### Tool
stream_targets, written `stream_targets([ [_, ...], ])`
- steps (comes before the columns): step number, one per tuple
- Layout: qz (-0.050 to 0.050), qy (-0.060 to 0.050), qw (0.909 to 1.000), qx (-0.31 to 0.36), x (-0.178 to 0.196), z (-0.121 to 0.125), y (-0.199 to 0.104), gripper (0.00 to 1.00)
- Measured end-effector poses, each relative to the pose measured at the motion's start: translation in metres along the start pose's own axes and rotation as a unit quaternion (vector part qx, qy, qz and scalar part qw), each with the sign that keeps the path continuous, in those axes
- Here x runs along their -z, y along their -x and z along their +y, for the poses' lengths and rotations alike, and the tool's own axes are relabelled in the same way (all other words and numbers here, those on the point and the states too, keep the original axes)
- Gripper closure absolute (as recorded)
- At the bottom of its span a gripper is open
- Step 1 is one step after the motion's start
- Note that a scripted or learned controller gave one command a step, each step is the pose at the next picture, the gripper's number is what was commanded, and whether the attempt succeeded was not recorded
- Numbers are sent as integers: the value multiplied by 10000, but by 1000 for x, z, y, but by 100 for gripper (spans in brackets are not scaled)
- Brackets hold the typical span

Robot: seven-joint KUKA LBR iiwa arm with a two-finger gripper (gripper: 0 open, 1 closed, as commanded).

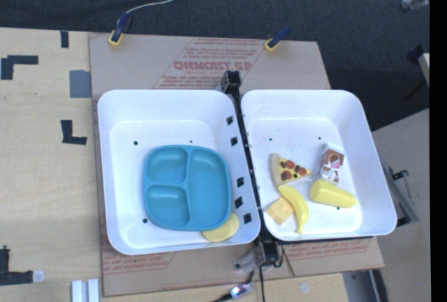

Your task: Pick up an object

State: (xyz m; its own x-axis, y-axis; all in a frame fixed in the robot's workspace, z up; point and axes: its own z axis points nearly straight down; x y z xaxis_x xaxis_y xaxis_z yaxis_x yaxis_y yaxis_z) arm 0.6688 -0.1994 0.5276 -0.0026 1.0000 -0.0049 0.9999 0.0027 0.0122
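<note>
Cardboard (209, 59) covers the worktop under two white bins. We see a blue divided plate (187, 187) and a yellow piece (222, 229) in the left bin (112, 154). Our right bin (363, 147) holds a pizza slice (288, 169), banana (295, 205), cheese cube (279, 210), lemon-yellow piece (332, 193) and small carton (332, 163). We cannot tell the claw's state.

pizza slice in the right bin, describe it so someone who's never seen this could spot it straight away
Start at the right-hand white bin, where a few toy foods lie in a cluster. The pizza slice is the flat tan wedge nearest the divider between the bins, just above the banana. It alone carries red spots; the banana and the lemon-like piece are plain yellow.
</note>
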Motion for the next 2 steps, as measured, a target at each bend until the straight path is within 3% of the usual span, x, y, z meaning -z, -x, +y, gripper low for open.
stream_targets([
  [1, 45, -146, 9999, -17, -144, -46, -18, 100],
  [2, 10, 30, 10000, 17, 20, -80, -60, 100],
])
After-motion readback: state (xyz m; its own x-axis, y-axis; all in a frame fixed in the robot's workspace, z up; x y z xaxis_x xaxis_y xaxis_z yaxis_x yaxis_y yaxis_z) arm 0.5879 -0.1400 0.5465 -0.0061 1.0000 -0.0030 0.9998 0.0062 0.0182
